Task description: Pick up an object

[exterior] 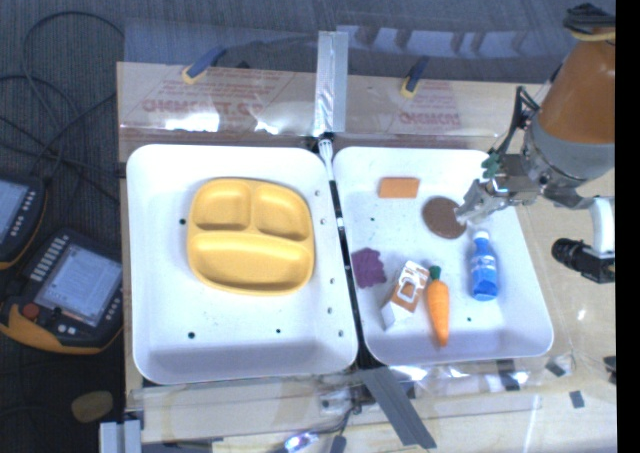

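The claw [478, 203] hangs at the brown disc's [443, 217] three o'clock edge; I cannot tell its state.

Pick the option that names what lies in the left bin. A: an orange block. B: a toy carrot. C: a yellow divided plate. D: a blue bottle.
C: the yellow divided plate lies alone in the left bin, while the blue bottle, toy carrot and orange block all lie in the right bin.
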`<move>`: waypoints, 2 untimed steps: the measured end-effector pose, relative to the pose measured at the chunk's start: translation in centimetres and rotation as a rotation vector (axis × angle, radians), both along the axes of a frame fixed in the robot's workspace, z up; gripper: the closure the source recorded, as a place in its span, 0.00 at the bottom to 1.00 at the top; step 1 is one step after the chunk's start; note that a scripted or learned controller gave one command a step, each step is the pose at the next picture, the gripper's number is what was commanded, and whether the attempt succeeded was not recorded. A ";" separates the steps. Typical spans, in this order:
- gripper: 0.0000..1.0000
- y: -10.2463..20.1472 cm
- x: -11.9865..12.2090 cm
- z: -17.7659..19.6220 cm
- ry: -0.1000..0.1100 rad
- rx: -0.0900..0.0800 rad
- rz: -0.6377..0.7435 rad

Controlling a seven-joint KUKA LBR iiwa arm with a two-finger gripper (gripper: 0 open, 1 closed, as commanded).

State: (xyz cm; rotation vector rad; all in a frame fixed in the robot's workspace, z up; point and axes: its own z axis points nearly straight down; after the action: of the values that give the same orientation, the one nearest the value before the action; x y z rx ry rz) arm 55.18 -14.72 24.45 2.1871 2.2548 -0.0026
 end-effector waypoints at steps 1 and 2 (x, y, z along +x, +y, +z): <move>0.00 0.0 0.0 0.0 0.000 0.001 0.000; 0.00 -6.4 -0.4 -10.0 0.002 -0.001 -0.172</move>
State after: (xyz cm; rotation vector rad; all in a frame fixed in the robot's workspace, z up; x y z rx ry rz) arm 54.74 -21.14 14.46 2.3736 2.0594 -0.0062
